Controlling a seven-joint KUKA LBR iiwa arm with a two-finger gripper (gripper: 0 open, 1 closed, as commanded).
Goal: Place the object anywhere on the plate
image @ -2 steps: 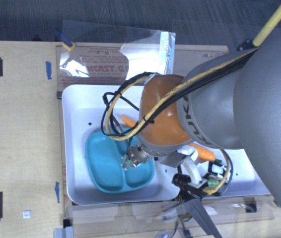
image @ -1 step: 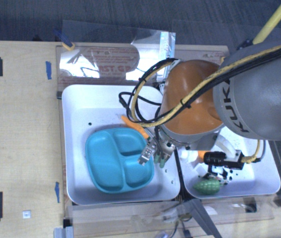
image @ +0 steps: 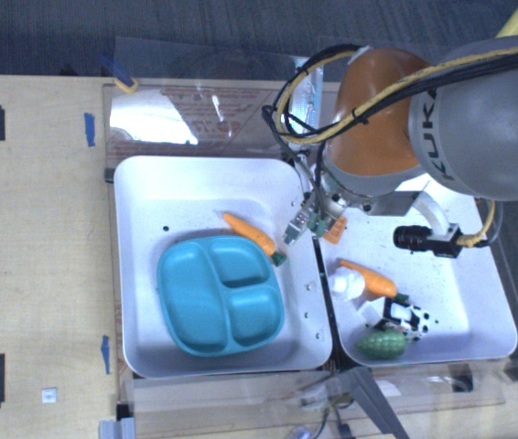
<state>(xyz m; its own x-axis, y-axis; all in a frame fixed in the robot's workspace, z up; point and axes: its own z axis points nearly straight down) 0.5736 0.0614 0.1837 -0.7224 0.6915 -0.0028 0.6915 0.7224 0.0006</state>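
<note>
A blue plate [image: 218, 302] with three compartments lies in the left bin [image: 140, 199]. An orange carrot [image: 248, 232] with a green end rests slanted by the plate's upper right rim; I cannot tell whether it touches the rim. My gripper [image: 301, 226] hangs over the divider between the two bins, just right of the carrot's green end. A small orange piece [image: 333, 231] shows right beside the gripper, and whether it is held is unclear.
In the right bin [image: 479, 291] lie a second carrot [image: 371, 278], a white piece [image: 346, 287], a black-and-white toy [image: 406, 316] and a green lump [image: 383, 344]. The arm's grey and orange body [image: 378, 126] covers that bin's back part.
</note>
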